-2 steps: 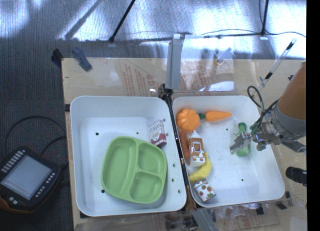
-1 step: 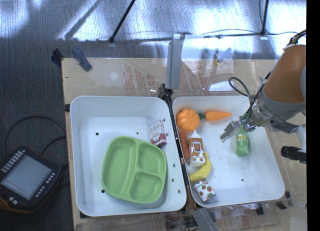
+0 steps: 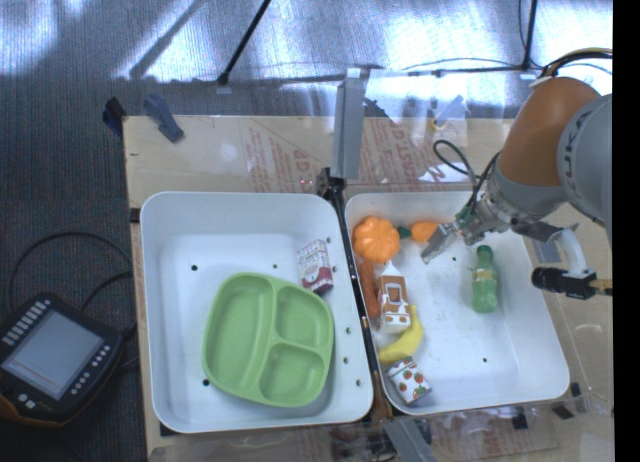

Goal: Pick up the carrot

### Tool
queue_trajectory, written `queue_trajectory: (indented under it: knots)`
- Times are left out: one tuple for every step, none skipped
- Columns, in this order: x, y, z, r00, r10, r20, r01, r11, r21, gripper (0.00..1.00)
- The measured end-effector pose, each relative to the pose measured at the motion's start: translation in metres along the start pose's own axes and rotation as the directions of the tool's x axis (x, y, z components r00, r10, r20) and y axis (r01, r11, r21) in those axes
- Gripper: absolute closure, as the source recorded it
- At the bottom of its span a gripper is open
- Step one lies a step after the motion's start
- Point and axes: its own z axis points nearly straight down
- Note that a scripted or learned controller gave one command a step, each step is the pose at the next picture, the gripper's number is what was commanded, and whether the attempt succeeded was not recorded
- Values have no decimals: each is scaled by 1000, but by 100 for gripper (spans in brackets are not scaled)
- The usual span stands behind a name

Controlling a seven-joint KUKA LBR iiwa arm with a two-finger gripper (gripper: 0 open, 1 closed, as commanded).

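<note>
The robot's gripper (image 3: 441, 242) hangs low over the upper left part of the right bin (image 3: 520, 370), its two fingers spread apart with nothing between them. The carrot (image 3: 424, 231), orange with a green end, lies just beside the fingertips at the bin's far wall, with a small orange pumpkin (image 3: 374, 238) to its left. A green bottle (image 3: 484, 279) lies on the bin floor to the right of the gripper, beneath the grey arm (image 3: 560, 165), whose orange band shows above the wrist. Along the right bin's left wall sit an orange-and-white carton (image 3: 392, 296), a yellow banana (image 3: 404, 341) nearer the camera, and a small white box printed with red strawberries (image 3: 410, 382) at the near corner. In the left bin (image 3: 170, 250), a light green divided plate (image 3: 268, 339) lies flat on the floor, and a small red-and-white carton (image 3: 316, 265) stands near its far right edge. Both bins rest side by side on the surface (image 3: 230, 155), a board with red lettering. A handheld control pendant (image 3: 50, 345) lies on the carpeted floor to the left.
</note>
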Motion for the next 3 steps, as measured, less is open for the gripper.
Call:
queue_trajectory:
  knots:
    - [32, 23, 5, 916, 402, 1, -402, 916, 1, 0]
    - [-9, 11, -41, 965, 263, 1, -263, 965, -1, 0]
    - [-10, 11, -106, 989, 146, 2, -146, 989, -2, 0]
